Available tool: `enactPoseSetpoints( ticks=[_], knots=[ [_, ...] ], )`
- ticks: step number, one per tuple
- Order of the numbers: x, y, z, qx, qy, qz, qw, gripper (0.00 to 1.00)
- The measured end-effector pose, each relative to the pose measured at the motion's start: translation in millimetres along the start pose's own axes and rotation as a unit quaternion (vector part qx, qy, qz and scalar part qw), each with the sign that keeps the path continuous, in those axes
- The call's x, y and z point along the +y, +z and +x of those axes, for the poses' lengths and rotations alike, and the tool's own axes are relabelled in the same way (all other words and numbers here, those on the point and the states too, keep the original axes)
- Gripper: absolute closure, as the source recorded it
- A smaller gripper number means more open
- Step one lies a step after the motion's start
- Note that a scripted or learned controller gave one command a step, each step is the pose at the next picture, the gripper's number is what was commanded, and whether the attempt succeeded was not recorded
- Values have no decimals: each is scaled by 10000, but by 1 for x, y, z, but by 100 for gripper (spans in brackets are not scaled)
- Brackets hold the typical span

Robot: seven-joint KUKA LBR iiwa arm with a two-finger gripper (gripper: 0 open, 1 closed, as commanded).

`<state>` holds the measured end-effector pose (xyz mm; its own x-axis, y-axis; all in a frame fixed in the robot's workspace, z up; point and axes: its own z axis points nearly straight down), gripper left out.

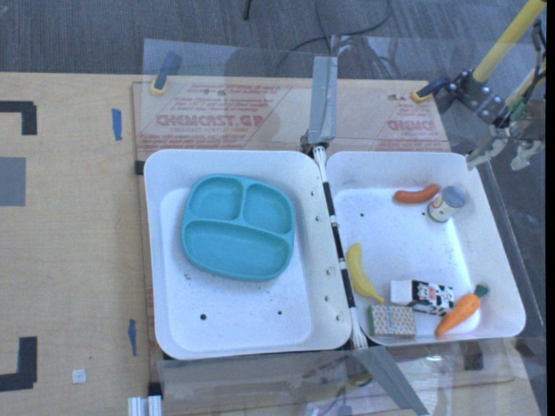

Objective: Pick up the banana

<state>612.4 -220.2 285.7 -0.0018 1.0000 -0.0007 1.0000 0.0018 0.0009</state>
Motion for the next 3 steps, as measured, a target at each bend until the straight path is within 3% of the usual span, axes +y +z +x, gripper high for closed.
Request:
enactPoseSetpoints(
  ticks=[1, 2, 3],
  knots=[
    [-85, 94, 36, 4, -1771, -2, 9842, 0],
    [-54, 177, 116, 9, -2162, 7, 9764, 0],
    [-111, 111, 211, 4, -2573, -2, 9663, 0]
  ],
)
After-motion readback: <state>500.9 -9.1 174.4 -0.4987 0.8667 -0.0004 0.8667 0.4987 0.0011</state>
